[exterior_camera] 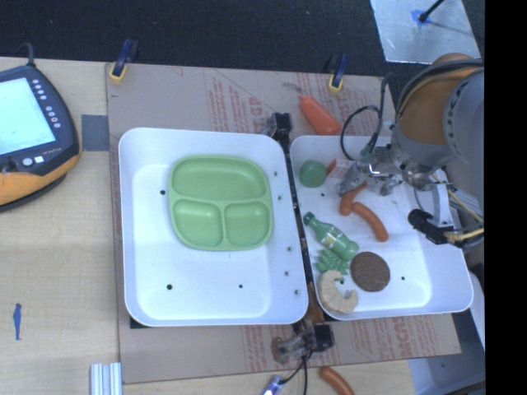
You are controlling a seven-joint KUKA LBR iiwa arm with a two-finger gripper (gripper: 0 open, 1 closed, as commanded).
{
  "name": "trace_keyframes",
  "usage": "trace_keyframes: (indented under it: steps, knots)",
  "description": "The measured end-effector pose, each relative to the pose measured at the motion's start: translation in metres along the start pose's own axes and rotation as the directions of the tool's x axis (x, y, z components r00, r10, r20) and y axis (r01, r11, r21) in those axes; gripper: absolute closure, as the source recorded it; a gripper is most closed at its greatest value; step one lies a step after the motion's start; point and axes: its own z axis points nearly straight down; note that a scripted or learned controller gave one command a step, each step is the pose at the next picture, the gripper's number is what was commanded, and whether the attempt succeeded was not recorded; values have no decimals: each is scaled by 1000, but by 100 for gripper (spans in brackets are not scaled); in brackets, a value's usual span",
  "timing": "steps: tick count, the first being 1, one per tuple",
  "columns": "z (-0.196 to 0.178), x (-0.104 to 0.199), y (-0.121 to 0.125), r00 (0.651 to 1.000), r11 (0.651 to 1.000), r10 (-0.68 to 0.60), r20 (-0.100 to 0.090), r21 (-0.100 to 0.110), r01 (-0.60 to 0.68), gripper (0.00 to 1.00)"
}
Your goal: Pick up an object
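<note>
The right white bin (428, 290) holds several toy foods. My gripper (368, 178) hangs low over its upper middle, at the end of the grey arm with the orange band (428, 109). Just below the gripper lie two orange sausages, a short one (352, 197) touching or nearly touching the gripper and a longer one (371, 221) beside it. A green ball (312, 173) sits to the gripper's left. Further down are a green bottle (330, 234), a brown round cookie (370, 271) and a pale bagel piece (338, 292). I see nothing lifted.
The left white bin (148, 286) holds a green divided plate (221, 202). An orange carrot (319, 115) lies on the cardboard above the right bin, and another sausage (338, 379) below it. A control pendant (29, 134) rests at far left.
</note>
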Motion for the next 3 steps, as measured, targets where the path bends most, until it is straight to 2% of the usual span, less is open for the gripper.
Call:
trace_keyframes:
  steps: [1,2,3]
  knots:
    - [0,23,-13,1000,1000,-3,0,1,3,0]
    - [-10,22,-13,1000,1000,-5,1,4,5,100]
    - [-100,88,-65,1000,1000,-3,0,-1,3,100]
